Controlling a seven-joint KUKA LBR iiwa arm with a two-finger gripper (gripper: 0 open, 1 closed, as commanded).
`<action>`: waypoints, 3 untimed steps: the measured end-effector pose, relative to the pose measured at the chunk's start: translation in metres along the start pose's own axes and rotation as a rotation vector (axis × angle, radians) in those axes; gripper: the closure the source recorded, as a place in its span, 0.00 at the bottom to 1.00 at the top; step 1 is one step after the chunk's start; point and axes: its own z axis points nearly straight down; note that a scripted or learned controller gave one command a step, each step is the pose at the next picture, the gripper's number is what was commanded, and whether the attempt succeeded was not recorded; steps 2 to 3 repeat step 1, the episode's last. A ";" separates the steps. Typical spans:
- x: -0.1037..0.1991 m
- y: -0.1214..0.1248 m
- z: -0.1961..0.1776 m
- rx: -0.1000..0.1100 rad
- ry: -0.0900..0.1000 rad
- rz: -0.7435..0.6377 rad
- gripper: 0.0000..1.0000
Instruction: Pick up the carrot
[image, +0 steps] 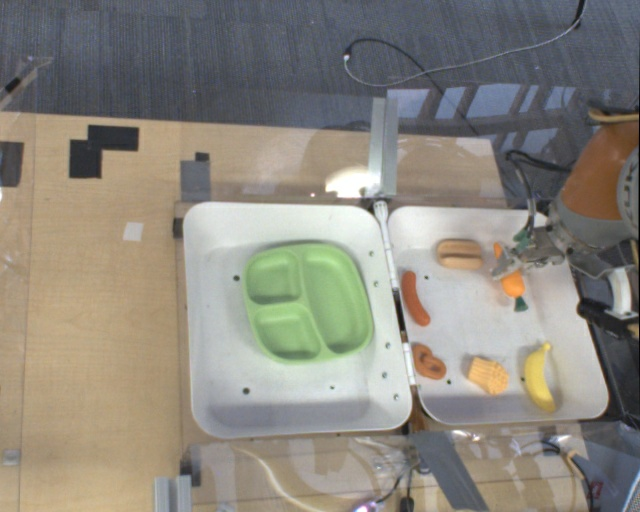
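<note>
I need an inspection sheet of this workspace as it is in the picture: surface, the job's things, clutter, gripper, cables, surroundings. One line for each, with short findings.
Surface: wooden bench bearing the left bin and the right bin, side by side.
Job's things: carrot, orange with a green tip, in the right bin near its far right corner.
Clutter: green divided plate in the left bin; in the right bin a hot dog bun, sausage, pretzel, corn cob and banana.
Gripper: gripper is right over the carrot; whether the carrot is gripped cannot be told.
Cables: black cable on the floor; pale cable at the near edge.
Surroundings: grey carpet; black markers on the bench.
</note>
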 end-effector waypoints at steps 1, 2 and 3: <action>0.046 0.035 -0.091 0.007 0.004 -0.115 1.00; 0.046 0.035 -0.091 0.007 0.004 -0.115 1.00; 0.046 0.035 -0.091 0.007 0.004 -0.115 1.00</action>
